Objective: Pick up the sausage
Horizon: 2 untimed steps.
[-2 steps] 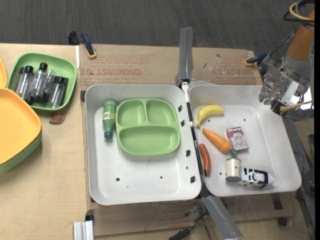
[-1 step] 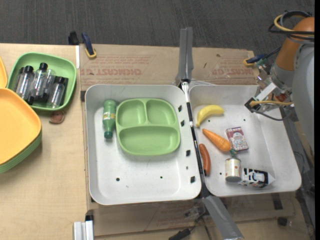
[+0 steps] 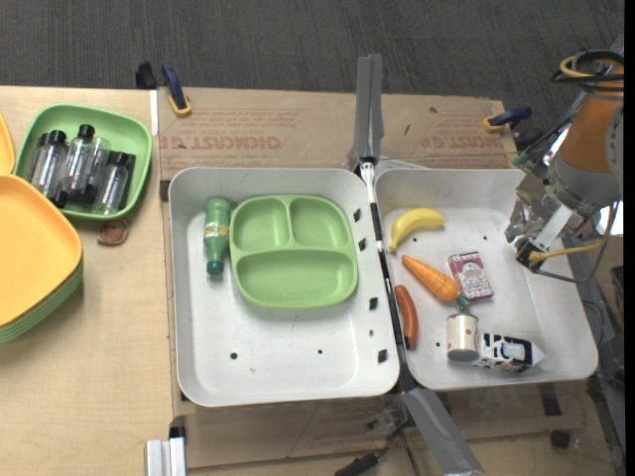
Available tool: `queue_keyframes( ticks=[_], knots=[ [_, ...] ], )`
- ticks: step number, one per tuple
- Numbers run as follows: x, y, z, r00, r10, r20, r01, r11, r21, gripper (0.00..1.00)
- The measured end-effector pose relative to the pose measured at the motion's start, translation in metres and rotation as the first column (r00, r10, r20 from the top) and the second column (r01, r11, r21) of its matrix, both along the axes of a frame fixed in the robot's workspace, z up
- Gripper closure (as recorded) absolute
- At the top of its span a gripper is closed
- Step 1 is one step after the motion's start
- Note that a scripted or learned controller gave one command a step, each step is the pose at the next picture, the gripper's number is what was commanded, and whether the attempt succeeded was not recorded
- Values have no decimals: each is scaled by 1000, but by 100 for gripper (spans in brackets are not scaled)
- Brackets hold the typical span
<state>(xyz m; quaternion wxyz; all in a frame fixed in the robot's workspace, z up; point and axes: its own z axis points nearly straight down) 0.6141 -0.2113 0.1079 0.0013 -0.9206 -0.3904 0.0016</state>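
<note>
Two shallow white bins sit side by side on a wooden surface (image 3: 99, 365), seen from above at a slant. One grey arm with an orange band reaches in from the right, its hand (image 3: 529, 234) hovering over the right bin's (image 3: 566, 355) far right edge, well apart from the sausage. Whether the hand is released or clenched cannot be told; nothing is visibly between it.

One sausage (image 3: 406, 315), reddish-brown, lies lengthwise in the right bin, pressed close against the divider wall at the bin's left side. That tight spot beside the wall will likely make a clean grasp awkward. One carrot (image 3: 431, 277) lies just beside it, angled, with one banana (image 3: 415, 225) further back. One small red carton (image 3: 469, 275) sits near the carrot. One small white jar (image 3: 461, 335) stands near the front, touching or just beside one black-and-white packet (image 3: 508, 351).

In the left bin (image 3: 278, 365) rests one green three-compartment plate (image 3: 294, 251), with one green bottle (image 3: 216, 234) lying just beside its left edge.

Off to the left on the surface, one green tray (image 3: 134, 147) holds about four small dark-capped bottles (image 3: 79, 172), grouped so they stay together. One stack of orange plates (image 3: 35, 266) sits in front of it. Two clamps (image 3: 174, 87) grip the far cardboard edge, likely to hold it flat.
</note>
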Motion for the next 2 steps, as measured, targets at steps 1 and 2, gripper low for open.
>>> queue_keyframes(
  ticks=[1,2],
  knots=[
    [39,3,16,979,206,4,-206,979,-3,100],
    [32,7,37,985,-174,3,174,985,-2,100]
  ],
)
